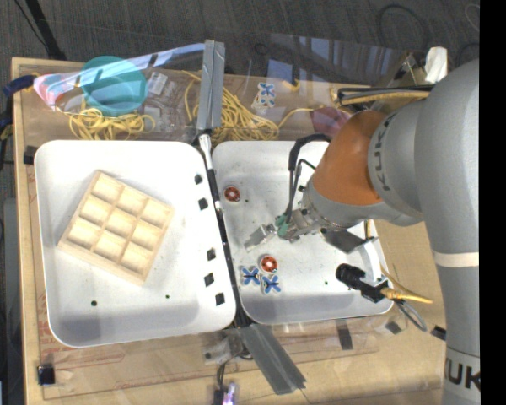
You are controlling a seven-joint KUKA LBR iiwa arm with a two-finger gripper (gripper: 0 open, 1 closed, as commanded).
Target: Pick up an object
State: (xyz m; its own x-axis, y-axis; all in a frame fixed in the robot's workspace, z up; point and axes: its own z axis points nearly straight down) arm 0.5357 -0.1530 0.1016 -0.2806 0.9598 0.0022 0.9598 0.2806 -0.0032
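The arm (pixel 438 159) takes up the right side, cut off at the frame edge. Its orange band (pixel 350 163) hangs over the right bin (pixel 253 167) and hides part of that bin's far right corner.

The left bin (pixel 110 306) holds one wooden block (pixel 116 224), pale, scored in a 3-by-3 grid, lying flat and skewed toward the bin's left half.

Behind the bins there's a teal bowl (pixel 114 84) sitting in clear plastic wrap, w/ yellow cord (pixel 236 118) tangled beside it. The plastic blurs what else is there.

The gripper (pixel 288 224) is low over the middle of the right bin. Whether it's wide or narrow can't be told, as the wrist blocks it. A green bit (pixel 281 224) shows right at its tip, too small to say if it's held or what it is.

Just left of that lies a grey piece (pixel 255 238). Blue crosses (pixel 261 278) lie near the front wall, w/ a red disc (pixel 268 263) touching or just beside them. A second red disc (pixel 232 194) sits well apart, near the left wall.
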